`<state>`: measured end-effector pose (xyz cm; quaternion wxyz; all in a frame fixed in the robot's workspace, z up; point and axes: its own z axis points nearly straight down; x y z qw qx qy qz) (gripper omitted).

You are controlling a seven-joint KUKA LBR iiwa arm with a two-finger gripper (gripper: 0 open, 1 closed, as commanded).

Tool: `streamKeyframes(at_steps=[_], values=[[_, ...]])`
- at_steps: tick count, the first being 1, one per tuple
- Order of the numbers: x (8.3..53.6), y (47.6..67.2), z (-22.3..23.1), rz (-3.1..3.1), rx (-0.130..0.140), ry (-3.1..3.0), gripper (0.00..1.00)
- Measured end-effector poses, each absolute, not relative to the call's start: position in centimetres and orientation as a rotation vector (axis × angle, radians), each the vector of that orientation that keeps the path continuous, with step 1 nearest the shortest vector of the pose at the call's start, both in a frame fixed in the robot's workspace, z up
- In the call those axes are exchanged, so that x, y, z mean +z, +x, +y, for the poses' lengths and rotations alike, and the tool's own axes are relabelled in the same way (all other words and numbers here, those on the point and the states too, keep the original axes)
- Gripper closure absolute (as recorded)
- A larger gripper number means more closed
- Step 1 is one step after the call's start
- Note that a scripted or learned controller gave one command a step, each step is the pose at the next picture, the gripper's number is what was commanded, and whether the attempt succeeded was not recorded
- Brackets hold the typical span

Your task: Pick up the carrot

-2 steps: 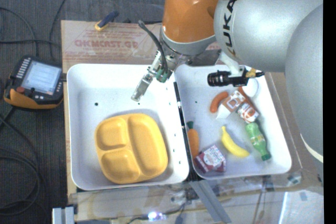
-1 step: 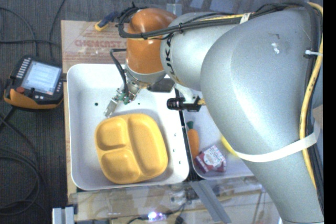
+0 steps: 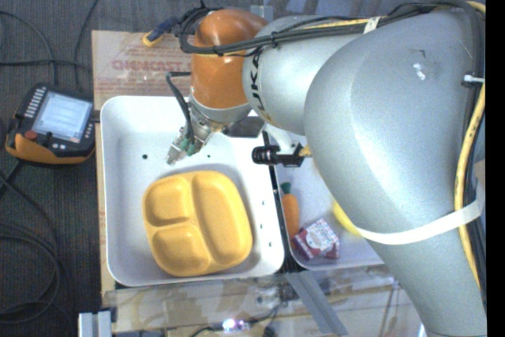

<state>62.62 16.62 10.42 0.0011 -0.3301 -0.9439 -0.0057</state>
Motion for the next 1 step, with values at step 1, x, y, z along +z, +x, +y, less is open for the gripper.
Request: streamKeyframes(at_steps=[1], values=[[18.01, 58.93, 16.23, -2.831, 0.001, -1.356, 1.0]])
